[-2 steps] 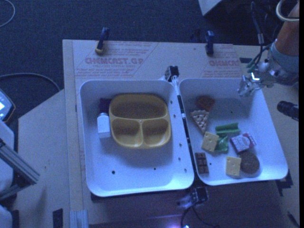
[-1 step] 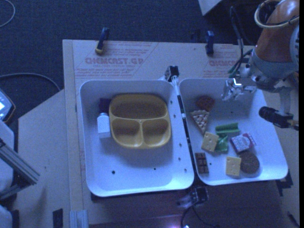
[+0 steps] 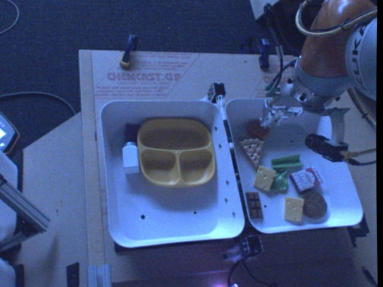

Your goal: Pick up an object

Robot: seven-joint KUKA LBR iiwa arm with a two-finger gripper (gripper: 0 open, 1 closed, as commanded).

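Nearest my camera runs the near rim of the left bin (image 3: 179, 235), one of two white bins side by side on the bench (image 3: 90, 160). Against that bin's left wall stands a small white bottle (image 3: 130, 158), upright, with a dark object (image 3: 132, 130) just behind it that is too dim for me to name. A yellow three-compartment tray (image 3: 176, 151) lies beside the bottle, filling the far half of the bin.

In the right bin (image 3: 341, 190), a chocolate bar piece (image 3: 254, 205) sits by the near left corner. Further along the left wall lies a toy pizza slice (image 3: 253, 150), and beyond it, towards the far left corner, a dark red round piece (image 3: 256, 130), touching or almost touching the slice. A yellow cheese block (image 3: 264, 178) rests between slice and chocolate.

The gripper (image 3: 269, 117) hangs directly over the dark red piece, at its far right side. From my screen I cannot tell whether it is parted or closed, nor whether it touches the piece.

Towards the bin's middle lie a green bean pod (image 3: 286, 160) and a second green piece (image 3: 280, 182) against the cheese block. A cheese square (image 3: 294, 209) sits near the near rim, a red-and-white packet (image 3: 306, 179) behind it, and a brown round patty (image 3: 315, 205) just right of the square.

The grey arm (image 3: 335, 34) reaches in over the far right corner.
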